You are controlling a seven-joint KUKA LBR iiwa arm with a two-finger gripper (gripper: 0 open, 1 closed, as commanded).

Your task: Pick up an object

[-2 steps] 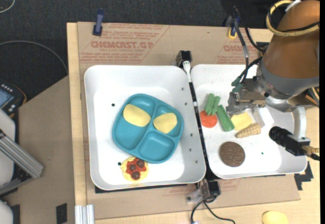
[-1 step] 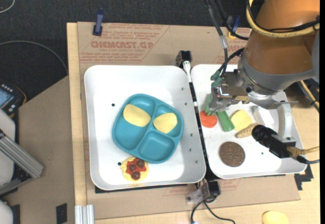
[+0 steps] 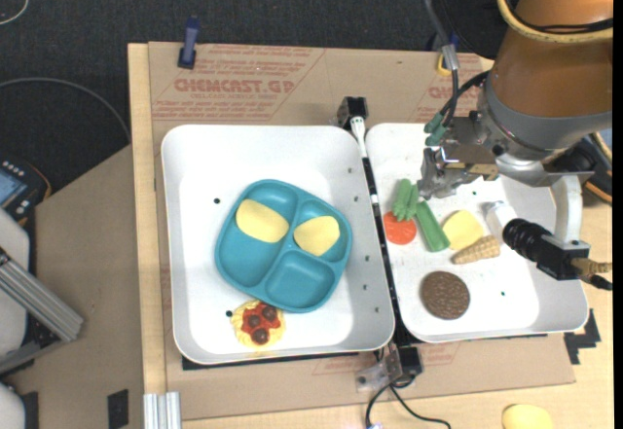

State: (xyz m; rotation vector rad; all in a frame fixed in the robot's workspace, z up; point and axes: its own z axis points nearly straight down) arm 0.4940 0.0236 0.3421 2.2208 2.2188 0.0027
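Observation:
My gripper [image 3: 440, 174] hangs over the back part of the right bin [image 3: 545, 320], just behind and right of the toys. Beneath and in front of it lie a green bean-like piece [image 3: 429, 226] and an orange carrot with a green top [image 3: 400, 226]. A yellow block [image 3: 461, 226] and a waffle cone [image 3: 476, 249] sit to their right. Nearer the front lies a round brown cookie [image 3: 446, 295]. I see nothing held by the gripper.
The left bin [image 3: 195, 252] holds a blue divided plate [image 3: 280, 247] with two yellow pieces [image 3: 263, 220] in its back compartments, and a small pizza toy [image 3: 257, 322] at the front. The arm's large orange-banded body [image 3: 560, 18] looms over the right bin's back right.

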